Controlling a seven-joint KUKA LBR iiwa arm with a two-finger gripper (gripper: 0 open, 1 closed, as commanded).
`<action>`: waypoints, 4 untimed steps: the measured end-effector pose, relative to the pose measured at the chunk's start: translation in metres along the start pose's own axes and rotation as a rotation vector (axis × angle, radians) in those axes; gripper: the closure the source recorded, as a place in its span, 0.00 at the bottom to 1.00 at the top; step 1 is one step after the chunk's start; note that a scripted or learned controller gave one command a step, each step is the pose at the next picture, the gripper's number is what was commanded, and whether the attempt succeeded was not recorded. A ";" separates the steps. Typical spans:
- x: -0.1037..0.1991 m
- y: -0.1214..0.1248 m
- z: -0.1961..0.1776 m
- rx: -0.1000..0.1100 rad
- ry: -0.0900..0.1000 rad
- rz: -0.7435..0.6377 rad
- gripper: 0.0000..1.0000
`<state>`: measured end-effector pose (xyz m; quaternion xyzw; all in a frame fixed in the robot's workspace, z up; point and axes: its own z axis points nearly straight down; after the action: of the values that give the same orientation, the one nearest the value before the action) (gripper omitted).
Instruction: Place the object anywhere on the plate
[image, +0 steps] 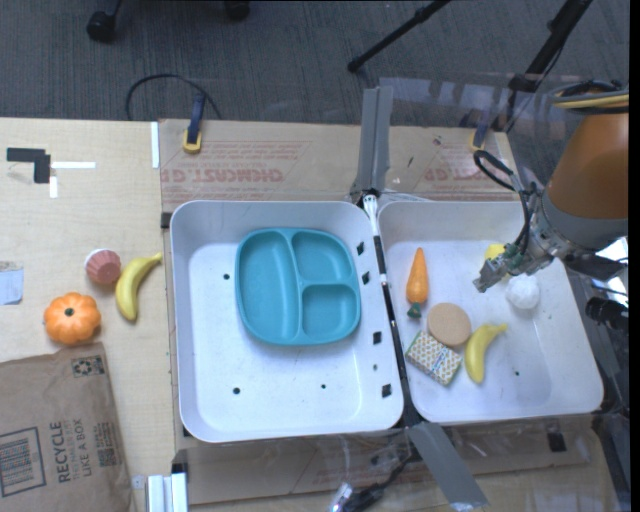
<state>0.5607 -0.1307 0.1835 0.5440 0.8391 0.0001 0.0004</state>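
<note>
My gripper hovers beside the white ball; I cannot tell its opening; I fear it nudges the ball away, leaving the blue plate bare.

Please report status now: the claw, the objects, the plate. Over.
Claw low over right bin, near white ball. Carrot, cookie, banana lie there. Blue plate in left bin, unobstructed.
</note>
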 end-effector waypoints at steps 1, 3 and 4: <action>0.062 0.080 -0.043 -0.001 -0.002 -0.364 1.00; 0.172 0.152 -0.008 0.001 0.000 -0.531 1.00; 0.140 0.129 -0.009 -0.001 -0.001 -0.958 1.00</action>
<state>0.6212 0.0495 0.1923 0.0961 0.9954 0.0002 0.0011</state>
